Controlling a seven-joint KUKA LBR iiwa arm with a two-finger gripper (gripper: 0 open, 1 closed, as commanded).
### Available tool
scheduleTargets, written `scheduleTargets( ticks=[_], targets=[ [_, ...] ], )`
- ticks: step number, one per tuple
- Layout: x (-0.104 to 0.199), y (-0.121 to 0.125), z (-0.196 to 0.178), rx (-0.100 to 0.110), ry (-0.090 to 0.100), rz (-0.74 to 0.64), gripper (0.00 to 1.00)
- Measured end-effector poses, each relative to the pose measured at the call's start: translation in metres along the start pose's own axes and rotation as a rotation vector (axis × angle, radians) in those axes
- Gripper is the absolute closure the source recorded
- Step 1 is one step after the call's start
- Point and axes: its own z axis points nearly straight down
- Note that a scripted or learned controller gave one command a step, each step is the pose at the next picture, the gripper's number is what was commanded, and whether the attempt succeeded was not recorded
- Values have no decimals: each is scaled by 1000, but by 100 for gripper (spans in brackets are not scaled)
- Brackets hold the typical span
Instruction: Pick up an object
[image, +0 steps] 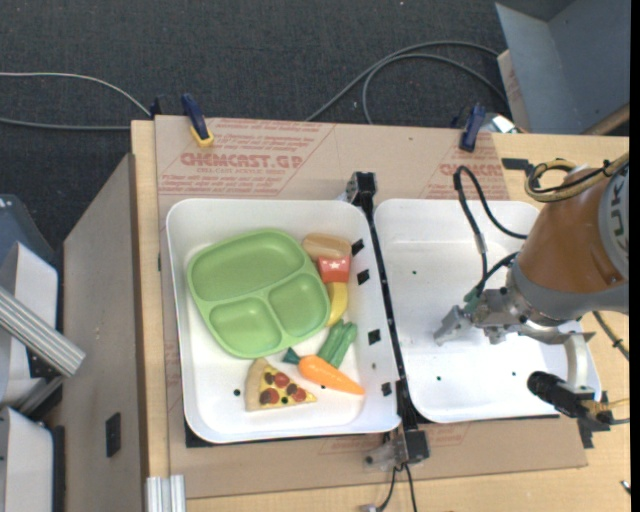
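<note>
My gripper (449, 324) hovers over the middle of the right white bin (440, 245), pointing left, with nothing seen in it. The toy food lies in the left white bin (190, 400). A green divided plate (258, 292) fills the bin's middle. Along the plate's right side are a bread roll (326, 246), a red block (334, 267), a yellow banana (340, 300) and a green vegetable (337, 344). An orange carrot (330, 374) and a pizza slice (277, 385) lie near the front. All of them are well to the left of the gripper.
A black divider (381, 300) with clips runs between the two bins. Cardboard (270, 150) lines the bench under them, held by blue and yellow clamps (197, 120) at the back. A black cable (472, 215) loops over the right bin's back.
</note>
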Motion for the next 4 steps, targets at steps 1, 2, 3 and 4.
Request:
scheduleTargets(
  ticks=[1, 2, 3, 4],
  targets=[
    [1, 0, 41, -3, 0, -1, 0],
    [0, 1, 28, -8, -2, 1, 100],
    [5, 7, -17, -14, -4, -3, 100],
    [4, 12, -81, -16, -5, -3, 100]
  ],
)
